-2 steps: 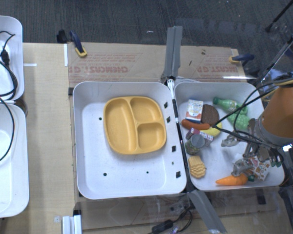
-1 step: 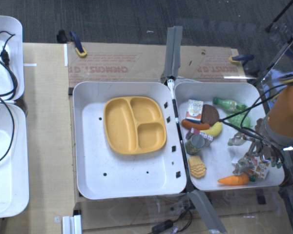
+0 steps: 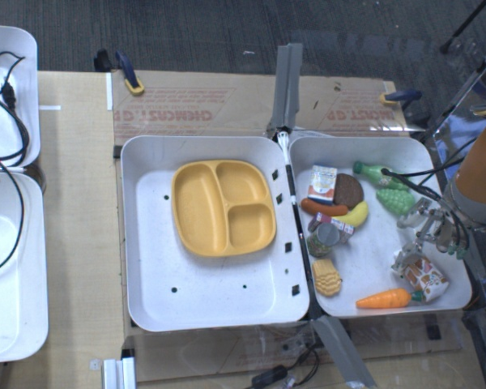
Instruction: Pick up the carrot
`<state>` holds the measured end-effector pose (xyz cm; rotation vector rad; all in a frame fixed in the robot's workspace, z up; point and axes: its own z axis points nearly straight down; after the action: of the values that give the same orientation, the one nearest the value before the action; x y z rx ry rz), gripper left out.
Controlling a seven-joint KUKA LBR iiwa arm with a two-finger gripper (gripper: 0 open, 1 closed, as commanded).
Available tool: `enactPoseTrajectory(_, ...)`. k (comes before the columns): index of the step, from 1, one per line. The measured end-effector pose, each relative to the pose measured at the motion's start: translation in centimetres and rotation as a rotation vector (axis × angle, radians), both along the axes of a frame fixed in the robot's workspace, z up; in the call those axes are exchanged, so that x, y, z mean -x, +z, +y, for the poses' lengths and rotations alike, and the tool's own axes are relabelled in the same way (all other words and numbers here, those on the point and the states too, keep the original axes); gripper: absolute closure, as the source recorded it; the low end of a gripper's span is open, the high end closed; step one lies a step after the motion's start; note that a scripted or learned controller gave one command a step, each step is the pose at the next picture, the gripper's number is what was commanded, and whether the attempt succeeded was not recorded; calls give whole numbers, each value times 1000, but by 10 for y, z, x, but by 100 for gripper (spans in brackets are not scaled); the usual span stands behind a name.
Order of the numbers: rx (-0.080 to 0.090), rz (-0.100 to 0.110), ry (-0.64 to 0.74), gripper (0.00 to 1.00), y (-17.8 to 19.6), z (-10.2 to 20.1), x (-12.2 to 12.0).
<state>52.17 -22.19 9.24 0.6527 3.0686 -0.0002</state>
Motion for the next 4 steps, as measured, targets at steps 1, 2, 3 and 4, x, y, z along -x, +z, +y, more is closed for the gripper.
enactPoseTrajectory(1, -1, 2, -155, 0, 0, 82, -21)
enactPoseTrajectory(2, -4, 8, -190, 0, 0, 43, -90)
enactPoseTrajectory(3, -4, 8, -190, 0, -1, 43, -90)
enactPoseTrajectory(4, -2, 12, -155, 0, -1, 91, -114)
